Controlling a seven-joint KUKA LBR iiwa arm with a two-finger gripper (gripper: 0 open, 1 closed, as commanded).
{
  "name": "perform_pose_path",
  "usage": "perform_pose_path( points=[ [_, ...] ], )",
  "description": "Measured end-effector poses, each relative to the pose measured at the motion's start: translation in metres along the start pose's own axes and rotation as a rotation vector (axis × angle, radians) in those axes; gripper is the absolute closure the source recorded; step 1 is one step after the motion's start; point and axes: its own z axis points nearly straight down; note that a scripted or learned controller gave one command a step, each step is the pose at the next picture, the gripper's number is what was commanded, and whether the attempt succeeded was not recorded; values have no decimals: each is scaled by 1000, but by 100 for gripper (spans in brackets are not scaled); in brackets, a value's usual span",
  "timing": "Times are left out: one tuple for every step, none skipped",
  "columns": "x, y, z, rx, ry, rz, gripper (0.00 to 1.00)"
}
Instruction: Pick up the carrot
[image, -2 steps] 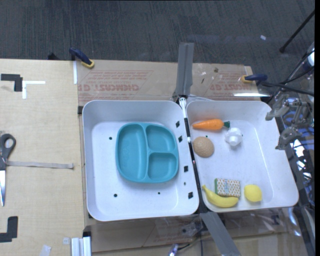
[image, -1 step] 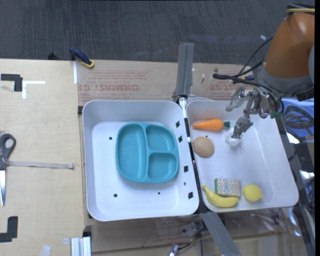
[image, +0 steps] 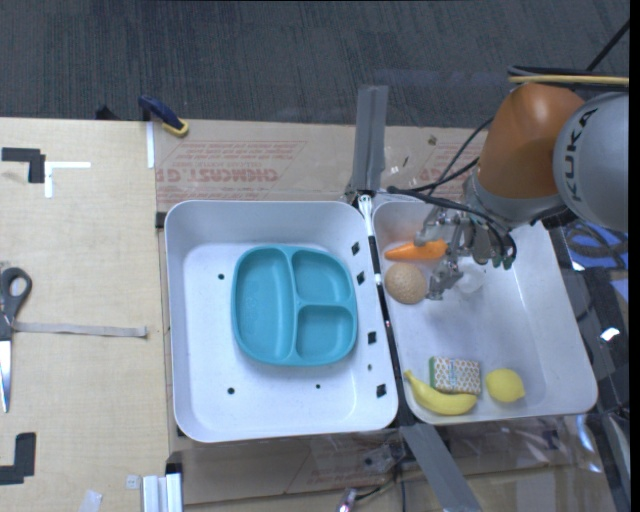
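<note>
Your gripper (image: 447, 262) hangs over the far left part of the right bin (image: 545, 330), and you can see the carrot (image: 413, 251) pinched between its fingers at the carrot's right end. So it is clamped on the carrot, which sticks out to the left, lying flat, close to the wall between the two bins. Look at the big things next. You have the arm (image: 560, 150), grey with an orange band, coming in from the right. You have the left bin (image: 200, 330), and in it sits a blue tray (image: 295, 304) with three parts. Out on the bench (image: 80, 380), well away to the left, lie scissors (image: 10, 300). Back in the right bin, a round brown ball (image: 406, 283) sits just below the carrot, very near it. At the near end of that bin you see a banana (image: 440, 399), and a sponge (image: 456, 374) rests right against it. A lemon (image: 505, 385) sits just beside the sponge, on its right.
</note>
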Motion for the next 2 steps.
perform_pose_path(
  points=[
    [-22, 2, 19, 0, 9, -79, 0],
    [-22, 2, 19, 0, 8, -26, 0]
  ],
)
